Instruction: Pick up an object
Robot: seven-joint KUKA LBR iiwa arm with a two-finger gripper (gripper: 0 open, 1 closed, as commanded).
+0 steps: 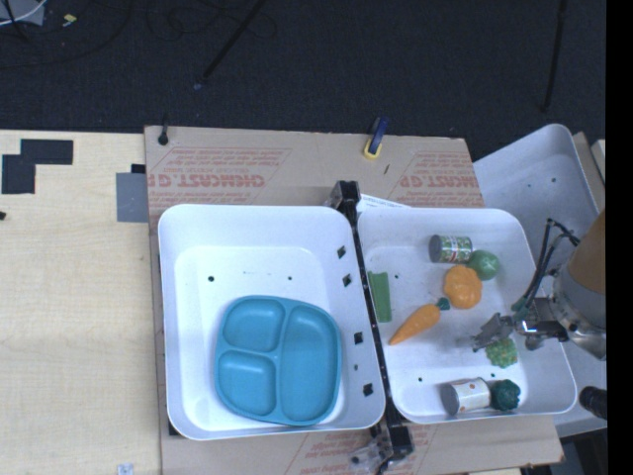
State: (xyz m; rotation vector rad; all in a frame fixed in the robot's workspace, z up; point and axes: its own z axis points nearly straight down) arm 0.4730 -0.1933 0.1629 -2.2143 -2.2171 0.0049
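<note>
Hovering gripper (492, 332) in right bin (415, 379), beside green toy (502, 352)

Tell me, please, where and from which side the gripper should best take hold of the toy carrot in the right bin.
Probably the thick orange middle of the carrot, coming from above. It lies flat on the floor of the right bin, slanting from its tip at lower left to its green top at upper right, so the jaws should close across that slant. The floor beside it looks bare; the orange fruit sits close to the green end.
</note>
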